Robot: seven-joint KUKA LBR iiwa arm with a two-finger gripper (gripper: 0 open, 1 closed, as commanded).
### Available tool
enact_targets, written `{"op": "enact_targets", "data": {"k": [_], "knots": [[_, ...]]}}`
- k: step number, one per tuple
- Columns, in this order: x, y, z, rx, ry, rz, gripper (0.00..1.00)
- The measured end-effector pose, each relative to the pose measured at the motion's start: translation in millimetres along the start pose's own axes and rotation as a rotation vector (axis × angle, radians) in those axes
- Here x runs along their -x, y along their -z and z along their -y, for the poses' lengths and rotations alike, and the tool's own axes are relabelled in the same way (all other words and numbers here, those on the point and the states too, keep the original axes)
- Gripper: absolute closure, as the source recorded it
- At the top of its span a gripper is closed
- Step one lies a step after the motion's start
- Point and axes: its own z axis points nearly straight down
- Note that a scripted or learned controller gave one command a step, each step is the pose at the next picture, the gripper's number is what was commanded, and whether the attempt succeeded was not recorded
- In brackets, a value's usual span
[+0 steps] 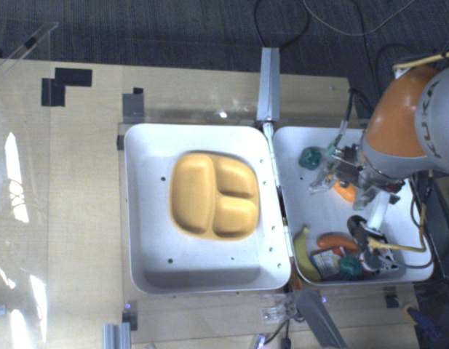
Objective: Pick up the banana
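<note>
The banana (pixel 302 255), yellow with a greenish end, lies curved along the lower left wall of the right bin (pixel 289 147). My gripper (pixel 332 174) hangs over the middle of that bin, above and to the right of the banana and well apart from it. It sits between a teal object (pixel 309 157) and a small orange object (pixel 346 192). Nothing shows between its fingers.
A red-orange elongated item (pixel 337 241), a dark packet (pixel 324 265) and a teal piece (pixel 348 268) crowd the right bin's front, beside the banana. The left bin (pixel 148 195) holds a yellow compartment tray (pixel 213 195). A metal post (pixel 269 86) stands behind the bins.
</note>
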Motion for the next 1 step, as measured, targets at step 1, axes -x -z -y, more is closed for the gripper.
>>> {"op": "enact_targets", "data": {"k": [1], "knots": [[80.9,-34.2,20.2,0.001,0.099,0.0,0.0]]}}
